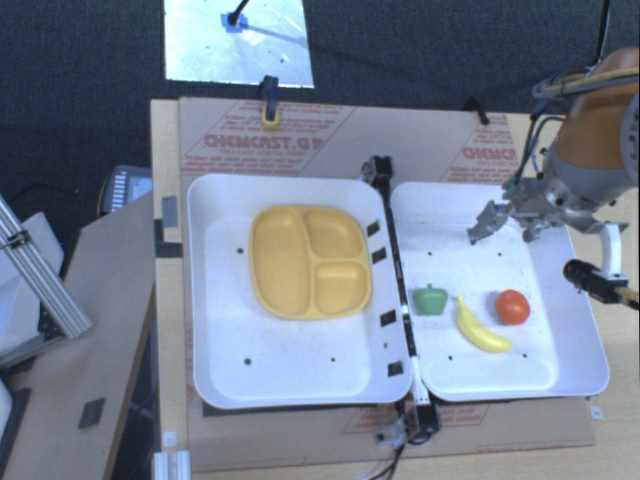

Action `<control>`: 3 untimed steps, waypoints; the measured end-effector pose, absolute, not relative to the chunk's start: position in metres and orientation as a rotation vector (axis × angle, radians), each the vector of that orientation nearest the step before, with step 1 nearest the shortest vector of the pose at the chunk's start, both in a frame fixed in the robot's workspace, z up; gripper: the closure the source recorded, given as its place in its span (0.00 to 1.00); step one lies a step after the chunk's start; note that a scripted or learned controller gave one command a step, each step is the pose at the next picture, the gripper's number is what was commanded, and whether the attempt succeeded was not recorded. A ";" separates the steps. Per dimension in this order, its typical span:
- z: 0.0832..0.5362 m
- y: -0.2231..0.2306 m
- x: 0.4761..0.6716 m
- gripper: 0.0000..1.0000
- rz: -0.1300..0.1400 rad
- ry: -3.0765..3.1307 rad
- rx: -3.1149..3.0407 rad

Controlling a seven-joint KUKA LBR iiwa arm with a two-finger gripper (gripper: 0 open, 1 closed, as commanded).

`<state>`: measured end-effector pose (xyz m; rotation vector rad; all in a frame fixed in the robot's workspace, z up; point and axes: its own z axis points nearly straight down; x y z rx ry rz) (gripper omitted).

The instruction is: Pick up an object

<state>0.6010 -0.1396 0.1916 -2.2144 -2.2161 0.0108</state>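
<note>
Fingers: grey tips of the gripper (487, 222) point toward the left, over the far part of the right bin (575, 368); whether they are wide or narrow I cannot tell, and nothing is seen between them.
Arm: grey body with orange band (597, 118) reaches in from the right, wrist above the right bin's far right corner.
Right bin: holds three things, all along its near half.
Pepper: small green piece (430, 299) near the bin's left edge, close to the divider.
Banana: yellow (481, 329), lying at a slant just right of the pepper, its near end pointing to the bin's near edge.
Tomato: red-orange ball (512, 306), just right of the banana, apart from it.
Left bin: white (220, 368), carries a yellow tray (308, 260) with three compartments, set near its middle and toward the far side.
Bench: brown board (320, 138) under both bins, a yellow clamp (270, 103) at its far edge.
Done: apparently nothing; every thing lies on a bin floor, none lifted.
Left: choose a thing, likely one of the three in the right bin, come down over it, close, lift.
Gap: the gripper stands well apart from all three, farther back in the bin than they lie.
</note>
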 end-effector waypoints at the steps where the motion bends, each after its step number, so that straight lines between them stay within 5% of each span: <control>1: 0.199 -0.139 0.604 0.00 -0.001 -2.226 -2.219; 3: 0.111 -0.133 0.597 0.00 0.002 -2.221 -2.219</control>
